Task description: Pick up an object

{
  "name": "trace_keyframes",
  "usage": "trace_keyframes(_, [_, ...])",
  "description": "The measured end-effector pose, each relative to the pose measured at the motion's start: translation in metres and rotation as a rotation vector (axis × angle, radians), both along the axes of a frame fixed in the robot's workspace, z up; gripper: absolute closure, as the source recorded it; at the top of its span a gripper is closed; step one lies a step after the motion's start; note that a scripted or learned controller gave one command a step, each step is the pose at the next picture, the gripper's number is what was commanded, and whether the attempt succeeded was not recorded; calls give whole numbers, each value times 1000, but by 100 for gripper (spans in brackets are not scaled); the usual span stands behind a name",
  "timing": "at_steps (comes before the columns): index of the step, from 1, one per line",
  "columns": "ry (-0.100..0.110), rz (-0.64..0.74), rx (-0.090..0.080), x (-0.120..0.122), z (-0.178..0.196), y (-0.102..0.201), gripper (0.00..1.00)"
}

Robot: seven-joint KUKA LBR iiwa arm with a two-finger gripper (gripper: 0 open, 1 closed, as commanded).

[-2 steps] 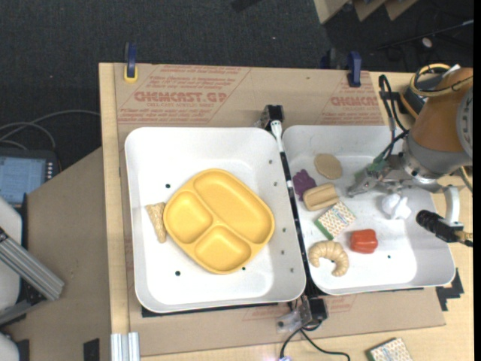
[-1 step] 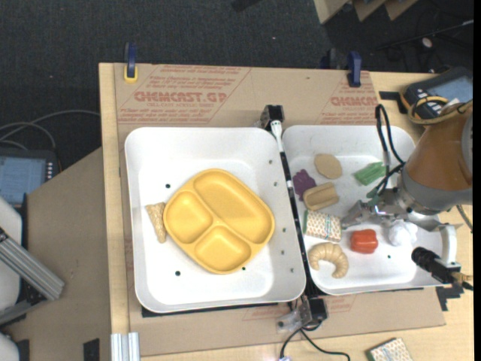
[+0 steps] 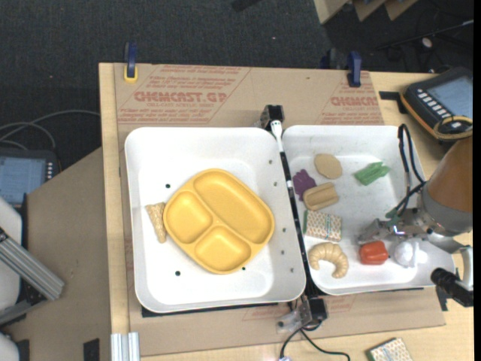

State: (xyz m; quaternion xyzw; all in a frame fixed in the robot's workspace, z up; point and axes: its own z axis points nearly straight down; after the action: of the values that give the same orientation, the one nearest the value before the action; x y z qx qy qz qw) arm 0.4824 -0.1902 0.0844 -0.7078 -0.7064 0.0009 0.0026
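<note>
A brown paper-covered bench (image 3: 225,96) carries two white bins, left (image 3: 143,201) and right (image 3: 353,135), side by side.

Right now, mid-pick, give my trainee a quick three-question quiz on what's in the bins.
1. True or false: the yellow divided plate lies in the right bin.
2. Which item lies nearest the gripper? A) green piece B) red object C) croissant
3. Fill in: the cracker-like piece touching the plate lies against its ____ edge in the camera view.

Key: 1 false, the plate is in the left bin; 2 B; 3 left.
</note>
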Motion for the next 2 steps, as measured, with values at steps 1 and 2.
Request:
trace_keyframes(1, [-13, 8, -5, 84, 1, 32, 0])
trace_keyframes(2, [-2, -5, -2, 12, 48, -19, 0])
